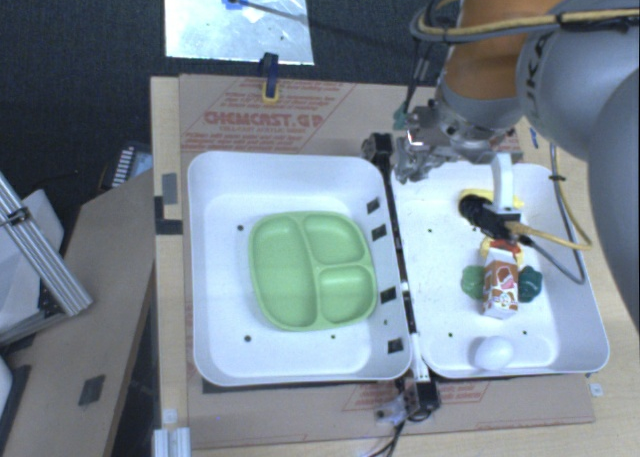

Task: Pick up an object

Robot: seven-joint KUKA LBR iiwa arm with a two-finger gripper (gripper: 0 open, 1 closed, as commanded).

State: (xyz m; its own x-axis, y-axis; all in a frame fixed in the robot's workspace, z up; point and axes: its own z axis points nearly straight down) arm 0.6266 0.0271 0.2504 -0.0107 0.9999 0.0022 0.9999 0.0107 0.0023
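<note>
Approach seems the step in hand: the grey arm's gripper point(418, 155) hangs over the right white plastic bin's point(440, 345) far-left corner, holding nothing I can see; its opening I cannot tell. Next it must drop onto something along the right edge — small printed carton point(501, 283), white egg-like ball point(493, 353) — while the green sectioned plate point(310, 270) sits mid left white bin point(220, 335).

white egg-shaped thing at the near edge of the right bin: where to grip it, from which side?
Judgement: take the white egg across its narrow middle, coming straight down from above. It is smooth and rounded and lies apart from the carton cluster, with bare floor to its left and right; the right bin's near wall sits close, so close the fingers left-right.
</note>
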